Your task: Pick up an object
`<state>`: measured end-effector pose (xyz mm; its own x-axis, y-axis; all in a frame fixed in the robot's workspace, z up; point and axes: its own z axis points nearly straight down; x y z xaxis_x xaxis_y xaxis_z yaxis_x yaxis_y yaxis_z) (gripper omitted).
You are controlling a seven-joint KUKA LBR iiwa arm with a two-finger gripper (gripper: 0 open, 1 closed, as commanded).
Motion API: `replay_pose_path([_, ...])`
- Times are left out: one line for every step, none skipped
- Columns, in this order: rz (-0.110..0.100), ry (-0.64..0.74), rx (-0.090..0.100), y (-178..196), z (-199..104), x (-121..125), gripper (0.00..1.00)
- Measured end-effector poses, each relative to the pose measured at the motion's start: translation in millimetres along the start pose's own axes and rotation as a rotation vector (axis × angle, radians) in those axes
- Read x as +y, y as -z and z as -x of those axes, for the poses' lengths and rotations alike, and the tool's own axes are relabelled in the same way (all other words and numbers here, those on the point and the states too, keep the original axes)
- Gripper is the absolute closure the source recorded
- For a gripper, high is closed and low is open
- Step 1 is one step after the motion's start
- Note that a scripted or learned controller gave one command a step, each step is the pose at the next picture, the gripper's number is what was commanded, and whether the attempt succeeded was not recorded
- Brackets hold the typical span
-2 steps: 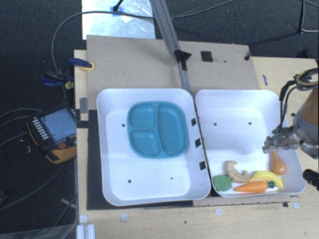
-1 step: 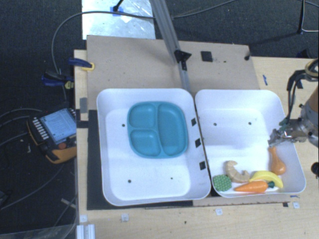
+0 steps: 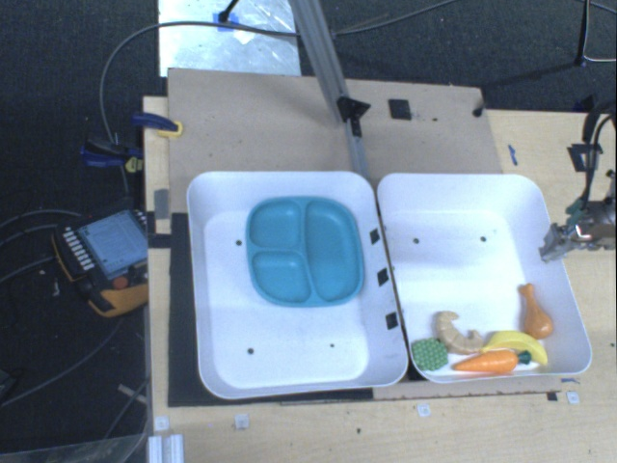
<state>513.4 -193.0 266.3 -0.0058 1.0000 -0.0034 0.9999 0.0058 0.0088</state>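
Surface (image 3: 434,128) bearing two shallow white bins side by side. Left bin (image 3: 222,345) holds a blue divided plate (image 3: 306,251). Right bin (image 3: 463,210) holds toy foods gathered in its near corner: yellow banana (image 3: 521,343), orange carrot (image 3: 487,362), tan piece (image 3: 455,330) of unclear kind, orange-brown drumstick-like piece (image 3: 535,313), green round piece (image 3: 430,354) at the wall. Pincer (image 3: 569,239) sits at the right bin's far-right rim, cut off by the frame edge; whether it is open or grips anything cannot be told.

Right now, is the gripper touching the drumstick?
Apart. The camera view shows the gripper at the right bin's rim, with bare white floor between it and the drumstick.
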Motion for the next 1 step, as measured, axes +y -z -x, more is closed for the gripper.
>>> replay_pose_path([-0.006, 0.004, 0.004, -9.8, -49.0, 7.4, 1.00])
